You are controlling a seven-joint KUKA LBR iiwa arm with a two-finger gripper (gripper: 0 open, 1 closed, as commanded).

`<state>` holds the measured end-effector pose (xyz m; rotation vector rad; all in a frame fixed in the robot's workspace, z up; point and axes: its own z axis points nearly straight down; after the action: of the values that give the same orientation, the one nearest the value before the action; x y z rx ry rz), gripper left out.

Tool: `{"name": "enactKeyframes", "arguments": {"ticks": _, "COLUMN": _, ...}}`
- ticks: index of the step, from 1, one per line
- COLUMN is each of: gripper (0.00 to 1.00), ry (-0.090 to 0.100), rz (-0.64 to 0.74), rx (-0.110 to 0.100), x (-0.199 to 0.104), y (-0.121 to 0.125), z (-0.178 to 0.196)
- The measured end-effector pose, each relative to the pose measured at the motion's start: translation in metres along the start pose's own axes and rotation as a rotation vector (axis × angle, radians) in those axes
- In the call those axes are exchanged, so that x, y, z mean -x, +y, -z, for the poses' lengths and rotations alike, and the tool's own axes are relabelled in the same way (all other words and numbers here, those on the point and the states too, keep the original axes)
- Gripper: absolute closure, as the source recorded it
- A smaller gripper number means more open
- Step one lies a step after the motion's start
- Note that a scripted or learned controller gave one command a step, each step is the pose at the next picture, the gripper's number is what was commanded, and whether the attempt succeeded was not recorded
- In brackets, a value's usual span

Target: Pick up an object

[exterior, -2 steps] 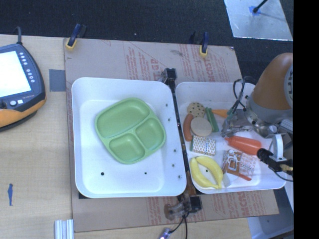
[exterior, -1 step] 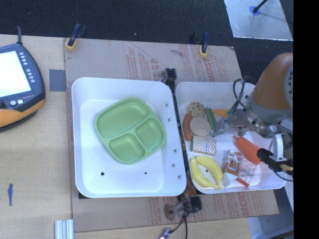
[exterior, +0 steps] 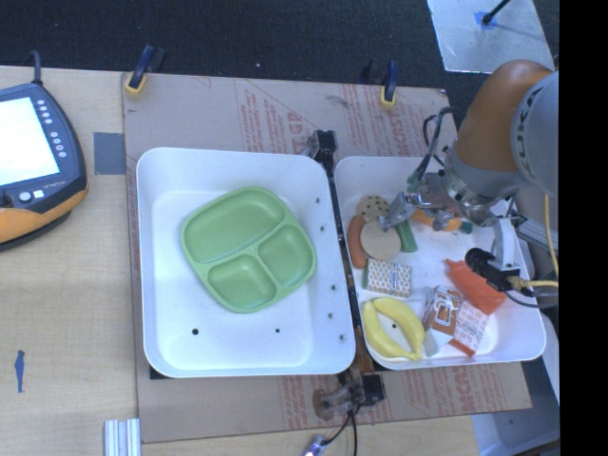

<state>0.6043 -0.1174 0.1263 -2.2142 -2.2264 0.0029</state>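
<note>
Your gripper (exterior: 399, 215) is hanging over the toy food in the right bin (exterior: 532, 345), nothing lifted yet, and I cannot tell its grip.

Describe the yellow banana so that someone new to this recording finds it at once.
Start at the right-hand white bin, the one crowded with small items. Look to its near left corner, below the checkered waffle-like square. The yellow toy banana lies there, the bin's only curved, bright yellow thing.

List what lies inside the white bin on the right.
In the right white bin: a yellow banana, a checked waffle square, a round tan disc, a brown sausage, a spotted cookie and orange packets. The grey gripper covers whatever lies beneath it.
</note>
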Motion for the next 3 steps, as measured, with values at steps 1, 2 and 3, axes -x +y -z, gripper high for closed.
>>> {"name": "enactKeyframes", "arguments": {"ticks": 1, "gripper": 0.0, "ry": 0.0, "rz": 0.0, "rx": 0.003, "x": 0.013, "y": 0.029, "z": -0.033}}
{"name": "enactKeyframes", "arguments": {"ticks": 2, "gripper": 0.0, "ry": -0.002, "rz": -0.002, "rx": 0.004, "x": 0.006, "y": 0.012, "z": -0.032}}
{"name": "enactKeyframes", "arguments": {"ticks": 3, "gripper": 1.0, "ry": -0.002, "rz": -0.002, "rx": 0.001, "x": 0.007, "y": 0.012, "z": -0.023}}
